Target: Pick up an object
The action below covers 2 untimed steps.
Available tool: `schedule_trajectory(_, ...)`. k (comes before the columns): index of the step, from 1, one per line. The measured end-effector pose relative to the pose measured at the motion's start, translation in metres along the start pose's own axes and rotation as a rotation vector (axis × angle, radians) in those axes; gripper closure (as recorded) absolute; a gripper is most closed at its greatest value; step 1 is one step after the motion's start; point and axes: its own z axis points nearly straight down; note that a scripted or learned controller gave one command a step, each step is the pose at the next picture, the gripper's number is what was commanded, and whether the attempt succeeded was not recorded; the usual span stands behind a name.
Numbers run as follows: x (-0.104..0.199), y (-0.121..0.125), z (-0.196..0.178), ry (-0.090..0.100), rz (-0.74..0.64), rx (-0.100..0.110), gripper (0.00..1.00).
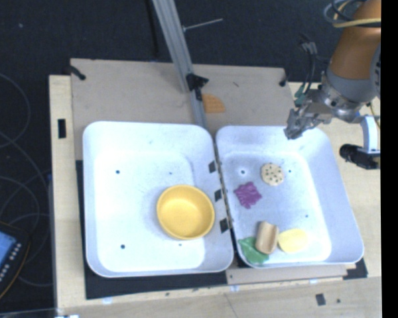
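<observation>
My gripper [293, 131] hangs over the far edge of the right bin [338, 197], above its back rim. Below it in that bin lie a round speckled cookie-like piece [272, 173], a purple lumpy piece [247, 194], a tan cylinder [266, 236], a yellow lemon-like piece [292, 240] and a green piece [252, 252] at the front corner. A yellow bowl [185, 211] sits in the left bin [119, 171] near its front right. Nothing shows between the gripper's tips.
A slanted metal rail [176, 38] runs from the top of the view down to the seam between the bins. An orange patch [213, 103] lies on the bench behind the bins. A tablet [0, 254] sits off the bench at lower left.
</observation>
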Motion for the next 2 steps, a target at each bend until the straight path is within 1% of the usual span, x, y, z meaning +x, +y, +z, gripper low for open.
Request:
schedule_trajectory(1, 0.060, -0.006, -0.007, 0.001, -0.002, -0.001, 1.00)
schedule_trajectory(2, 0.112, -0.012, -0.016, 0.002, -0.002, 0.000, 1.00)
